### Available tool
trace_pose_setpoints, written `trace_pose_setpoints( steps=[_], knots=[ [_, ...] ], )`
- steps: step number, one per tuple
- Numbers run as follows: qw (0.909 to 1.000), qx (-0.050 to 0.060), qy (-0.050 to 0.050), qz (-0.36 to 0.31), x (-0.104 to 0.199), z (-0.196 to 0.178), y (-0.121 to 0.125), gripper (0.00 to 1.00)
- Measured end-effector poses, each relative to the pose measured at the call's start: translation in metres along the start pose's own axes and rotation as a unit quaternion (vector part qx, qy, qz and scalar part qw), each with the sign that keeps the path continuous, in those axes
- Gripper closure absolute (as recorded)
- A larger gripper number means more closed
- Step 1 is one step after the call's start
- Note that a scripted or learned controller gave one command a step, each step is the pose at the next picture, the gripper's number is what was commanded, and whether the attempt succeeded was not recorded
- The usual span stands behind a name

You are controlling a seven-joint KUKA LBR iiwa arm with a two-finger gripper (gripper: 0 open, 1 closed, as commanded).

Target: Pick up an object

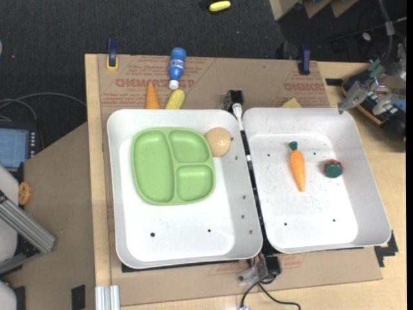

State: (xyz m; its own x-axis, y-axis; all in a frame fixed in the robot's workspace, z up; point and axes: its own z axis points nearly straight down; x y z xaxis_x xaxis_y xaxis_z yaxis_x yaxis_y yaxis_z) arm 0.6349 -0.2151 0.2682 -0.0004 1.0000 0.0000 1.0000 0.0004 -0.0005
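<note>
Carrot: lies in the right bin, green top pointing away, orange tip toward me.
Green-and-red piece: just beside the carrot, nearer the right rim.
Left bin: holds a green divided plate; a tan ball touches its far corner.
Surface: cardboard sheet, clamped; blue-capped bottle, small orange cone and yellow piece behind the left bin.
Floor: dark carpet, a yellow object lying on it.
End effector: cannot tell its state.
</note>
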Motion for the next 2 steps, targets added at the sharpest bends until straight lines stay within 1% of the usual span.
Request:
trace_pose_setpoints(
  steps=[1, 2],
  knots=[
    [1.0, 0.004, 0.002, -0.001, 0.026, 0.107, 0.016, 0.0],
    [1.0, 0.005, 0.002, -0.002, 0.077, 0.189, 0.008, 0.0]
  ],
)
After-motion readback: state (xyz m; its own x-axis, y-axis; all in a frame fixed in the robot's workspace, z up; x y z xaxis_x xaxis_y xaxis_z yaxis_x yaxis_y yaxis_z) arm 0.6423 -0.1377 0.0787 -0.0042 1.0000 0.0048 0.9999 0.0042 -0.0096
